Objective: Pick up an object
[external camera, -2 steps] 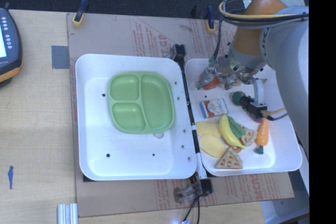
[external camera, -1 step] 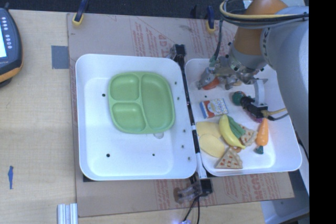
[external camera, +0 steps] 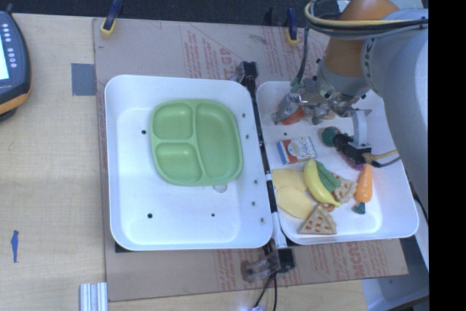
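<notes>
Camera view: a small red object [external camera: 291, 115] lies in the right bin's [external camera: 397, 226] far-left corner, seemingly under the hand [external camera: 314, 103]; whether the hand grips anything I cannot tell. Banana [external camera: 318, 182] and carrot [external camera: 363, 184] lie nearer.

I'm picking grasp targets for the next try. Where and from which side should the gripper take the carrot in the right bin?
Probably across the orange body of the carrot, coming straight down. It lies flat and slim, roughly lengthwise toward the bin's front, with bare floor on its right; the banana crowds its left.
</notes>
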Available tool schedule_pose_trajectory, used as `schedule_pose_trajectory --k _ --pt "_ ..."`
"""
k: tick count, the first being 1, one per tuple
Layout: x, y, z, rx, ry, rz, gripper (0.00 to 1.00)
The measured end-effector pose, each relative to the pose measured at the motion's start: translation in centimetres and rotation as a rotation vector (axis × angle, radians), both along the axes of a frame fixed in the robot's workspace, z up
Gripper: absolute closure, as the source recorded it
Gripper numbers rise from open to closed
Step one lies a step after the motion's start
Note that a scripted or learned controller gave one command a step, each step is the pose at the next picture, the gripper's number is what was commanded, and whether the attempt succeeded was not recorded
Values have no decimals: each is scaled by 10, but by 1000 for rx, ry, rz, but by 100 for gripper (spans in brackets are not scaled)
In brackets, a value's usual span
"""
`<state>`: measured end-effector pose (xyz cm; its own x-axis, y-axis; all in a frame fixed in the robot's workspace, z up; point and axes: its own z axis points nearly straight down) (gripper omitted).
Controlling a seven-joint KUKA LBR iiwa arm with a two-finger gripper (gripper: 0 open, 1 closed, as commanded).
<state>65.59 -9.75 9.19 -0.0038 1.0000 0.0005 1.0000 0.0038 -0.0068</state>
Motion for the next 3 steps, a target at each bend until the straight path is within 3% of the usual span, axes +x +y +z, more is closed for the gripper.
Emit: schedule_pose_trajectory --k 3 --pt "0 -2 0 0 0 0 0"
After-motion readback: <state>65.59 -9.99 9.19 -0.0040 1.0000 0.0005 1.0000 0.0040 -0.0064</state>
